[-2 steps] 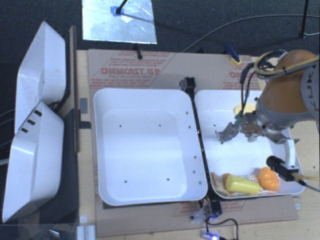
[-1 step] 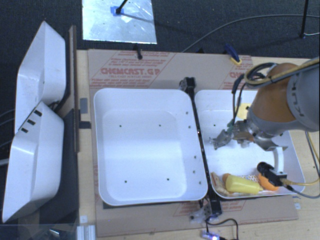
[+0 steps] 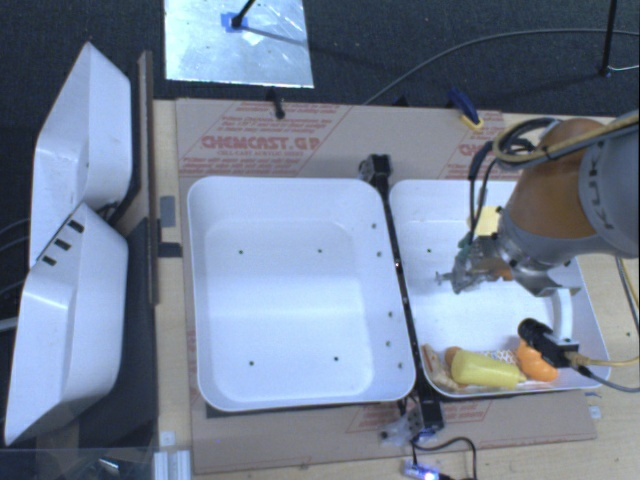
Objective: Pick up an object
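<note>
We see our gripper (image 3: pixel 462 276) low over the right bin (image 3: pixel 420 218); its state we cannot tell. Yellow object (image 3: pixel 484 370) lies at six o'clock.

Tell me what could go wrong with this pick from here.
The items lie bunched in the right bin's near corner, while the gripper hangs over bare floor farther back; closing there would likely grab nothing. Reaching them risks hitting the bin wall, and their crowding could make the fingers knock one aside or catch two.
</note>
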### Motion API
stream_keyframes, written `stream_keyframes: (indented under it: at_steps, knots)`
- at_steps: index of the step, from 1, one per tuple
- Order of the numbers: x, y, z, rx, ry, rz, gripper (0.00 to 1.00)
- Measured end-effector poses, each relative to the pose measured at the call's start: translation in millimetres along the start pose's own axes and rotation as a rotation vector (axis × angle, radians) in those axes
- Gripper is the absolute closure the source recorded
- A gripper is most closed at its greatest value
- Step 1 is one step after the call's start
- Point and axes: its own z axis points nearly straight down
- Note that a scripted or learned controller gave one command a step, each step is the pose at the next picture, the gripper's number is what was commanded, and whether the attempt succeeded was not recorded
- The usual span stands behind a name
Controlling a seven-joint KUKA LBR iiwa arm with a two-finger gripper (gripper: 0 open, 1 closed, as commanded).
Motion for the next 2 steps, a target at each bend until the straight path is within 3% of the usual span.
stream_keyframes:
  at_steps: [1,2]
  knots:
    - [6,-1,-60,-0.004,0.000,-0.001,1.00]
    - [6,0,-93,-0.002,0.000,-0.001,1.00]
